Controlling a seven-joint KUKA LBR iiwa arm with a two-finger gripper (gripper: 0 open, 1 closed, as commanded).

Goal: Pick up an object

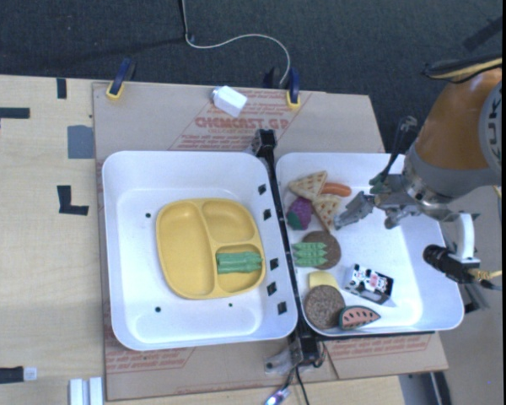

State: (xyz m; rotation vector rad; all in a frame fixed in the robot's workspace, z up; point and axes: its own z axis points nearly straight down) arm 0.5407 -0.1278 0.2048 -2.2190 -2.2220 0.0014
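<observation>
The end effector (373,212) hovers spread and empty over the right bin (405,251), near the toast (327,207), a light, stiff, flat toy I judge best pinched across its thin edges.

I work in a robotics lab: my counter (34,226) holds clamped cardboard (236,125), two white bins (122,175), toy food, with cables at twelve o'clock.

Two smooth glossy white plastic bins (118,226), a matt yellow plastic tray (181,243); plain brown cardboard sheet (337,121) beneath, pale wood-look bench (34,251); dark rough carpet (84,15), metal gripper (347,218)
</observation>
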